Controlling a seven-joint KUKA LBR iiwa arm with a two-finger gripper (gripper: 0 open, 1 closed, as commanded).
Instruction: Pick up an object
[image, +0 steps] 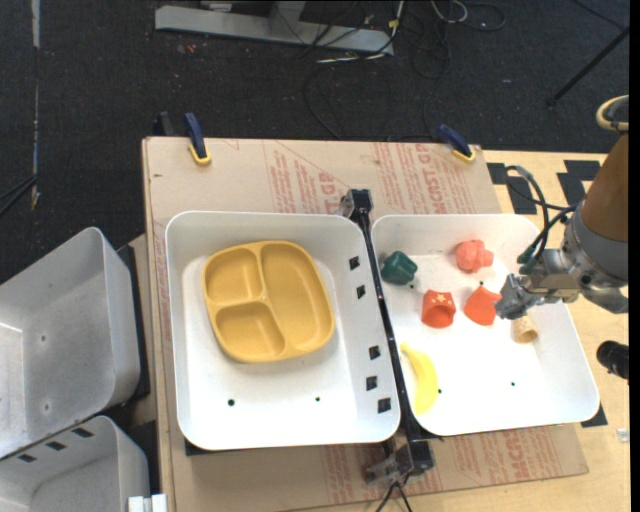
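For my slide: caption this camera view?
Gripper poised beside orange cup in right bin; yellow tray fills left bin.

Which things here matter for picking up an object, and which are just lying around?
For the job:
gripper
orange cone-shaped piece
red cup-shaped piece
pink lumpy toy
dark green block
yellow banana
small tan ring

Lying about:
yellow divided plate
blue clamps
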